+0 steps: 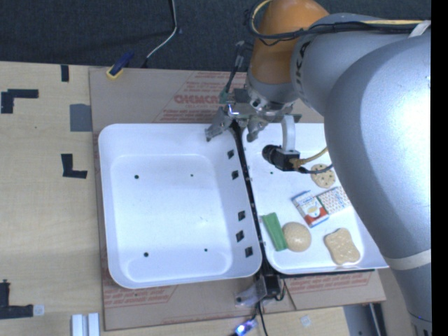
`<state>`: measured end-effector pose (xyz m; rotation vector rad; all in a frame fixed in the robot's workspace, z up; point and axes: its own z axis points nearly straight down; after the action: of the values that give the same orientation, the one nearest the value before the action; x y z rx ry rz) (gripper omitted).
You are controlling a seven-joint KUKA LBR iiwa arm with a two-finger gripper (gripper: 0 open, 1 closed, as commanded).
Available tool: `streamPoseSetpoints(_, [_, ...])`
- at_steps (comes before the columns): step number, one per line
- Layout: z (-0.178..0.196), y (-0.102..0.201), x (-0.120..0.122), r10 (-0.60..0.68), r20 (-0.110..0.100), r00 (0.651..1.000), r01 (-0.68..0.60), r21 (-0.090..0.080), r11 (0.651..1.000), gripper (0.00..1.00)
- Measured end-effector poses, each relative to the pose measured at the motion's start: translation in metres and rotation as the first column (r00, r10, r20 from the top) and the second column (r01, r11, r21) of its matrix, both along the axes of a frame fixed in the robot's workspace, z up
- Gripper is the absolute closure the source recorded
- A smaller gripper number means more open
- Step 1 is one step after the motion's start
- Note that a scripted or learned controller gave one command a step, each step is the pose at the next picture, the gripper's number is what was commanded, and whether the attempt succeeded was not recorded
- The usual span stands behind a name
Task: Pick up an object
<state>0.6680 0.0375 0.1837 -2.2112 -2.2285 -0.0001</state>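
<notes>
Tabletop (42,208) at far left was bare wood with black markers. Left bin (168,208) held no objects. The gripper (238,121) hovered above the far end of the divider where the two bins meet, fingers spread apart, nothing between them. Right bin (280,187) carried all candidates, well apart from the gripper, toward the near end: green block (274,231) by the divider, round beige ball (297,236) touching it, small printed packet (312,208) just behind, brown cookie (322,176) farther back, tan bread-like piece (342,246) at near right. Grey arm (378,117) covered the bin's right side. Judged: the task was barely begun, with no object grasped; choosing one, descending, closing and lifting were all left.
</notes>
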Motion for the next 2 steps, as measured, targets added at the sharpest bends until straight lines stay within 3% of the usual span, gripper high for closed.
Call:
streamPoseSetpoints(1, [0.0, -0.005, 0.0, -0.005, -0.001, 1.0, 0.005, -0.002, 1.0, 0.0])
streamPoseSetpoints(2, [0.099, -0.076, -0.015, -0.012, 0.009, 1.0, 0.012, -0.005, 1.0, 0.0])
